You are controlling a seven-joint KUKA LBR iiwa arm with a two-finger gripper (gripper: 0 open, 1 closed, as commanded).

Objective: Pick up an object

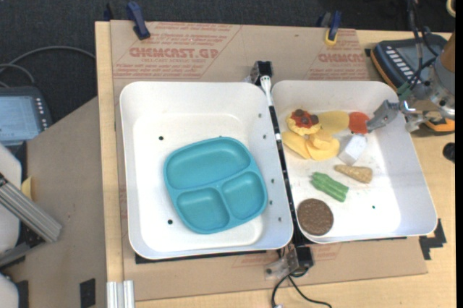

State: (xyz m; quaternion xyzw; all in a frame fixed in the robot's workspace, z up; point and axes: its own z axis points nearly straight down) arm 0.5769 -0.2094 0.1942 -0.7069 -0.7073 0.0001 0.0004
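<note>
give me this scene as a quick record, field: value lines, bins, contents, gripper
left bin: holds a teal divided plate
right bin: holds toy foods
yellow pieces: upper left of the right bin, a small red item on top
red piece: next to the gripper tip
white block: below the red piece
tan piece: middle of the bin
green pod: below the tan piece
brown disc: near front edge
gripper: over the right bin, by the red piece

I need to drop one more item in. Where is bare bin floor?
Bare floor: the left white bin behind the teal divided plate, and the right white bin's near right corner. Crowded: around the yellow food pieces, beside the gripper.
</note>
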